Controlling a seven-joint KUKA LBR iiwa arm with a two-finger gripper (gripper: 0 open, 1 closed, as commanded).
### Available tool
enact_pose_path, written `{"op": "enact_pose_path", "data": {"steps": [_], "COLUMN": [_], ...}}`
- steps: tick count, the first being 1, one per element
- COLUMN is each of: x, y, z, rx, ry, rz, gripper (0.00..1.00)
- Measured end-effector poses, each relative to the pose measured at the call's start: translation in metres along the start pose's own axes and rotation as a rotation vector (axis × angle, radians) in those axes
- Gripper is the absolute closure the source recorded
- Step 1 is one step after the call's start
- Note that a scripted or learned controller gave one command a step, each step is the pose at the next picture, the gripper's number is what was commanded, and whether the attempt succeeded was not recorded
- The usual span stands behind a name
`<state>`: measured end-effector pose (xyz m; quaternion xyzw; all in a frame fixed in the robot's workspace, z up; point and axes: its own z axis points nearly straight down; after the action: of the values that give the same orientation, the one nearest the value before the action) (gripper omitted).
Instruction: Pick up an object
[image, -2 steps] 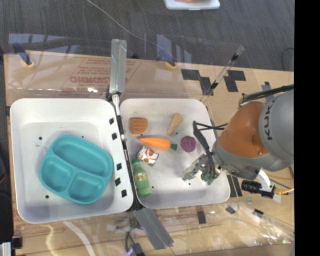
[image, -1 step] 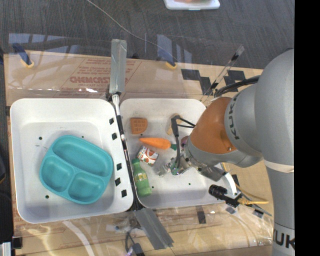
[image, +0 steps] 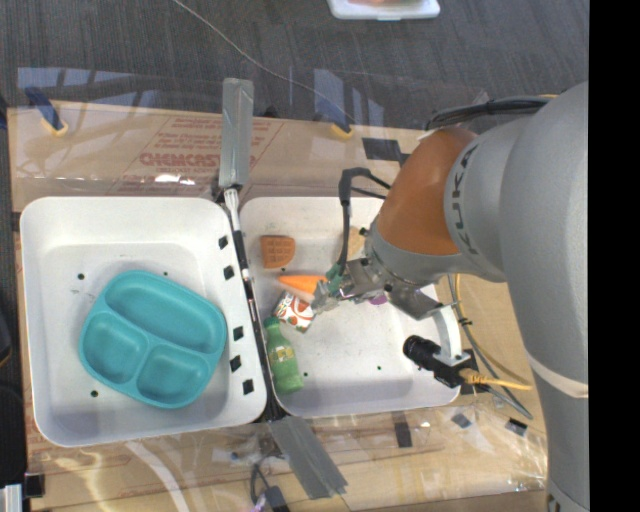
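Two white bins (image: 60, 330) are borne by the table; over the right one, beside a carrot (image: 298, 284), the claw (image: 335, 287) is seen, its state untellable.

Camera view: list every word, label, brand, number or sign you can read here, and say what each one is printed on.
"KUKA", dark letters running sideways on the grey arm, partly cut by its curve.
Red print on the cardboard sheet behind the bins: upside down and too blurred to read.
Red and white label on the small can: too small to read.
Green bottle: no legible text.
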<state>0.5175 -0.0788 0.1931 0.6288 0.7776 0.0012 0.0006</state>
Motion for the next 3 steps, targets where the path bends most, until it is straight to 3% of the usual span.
{"op": "enact_pose_path", "data": {"steps": [1,2,3], "x": [0.023,0.104,0.104], "y": [0.015,0.032,0.126], "z": [0.002,0.002,0.003], "rx": [0.005,0.005,0.007], "ry": [0.0,0.001,-0.003], "rz": [0.313,0.438,0.932], "gripper": [1.0,1.0,1.0]}}
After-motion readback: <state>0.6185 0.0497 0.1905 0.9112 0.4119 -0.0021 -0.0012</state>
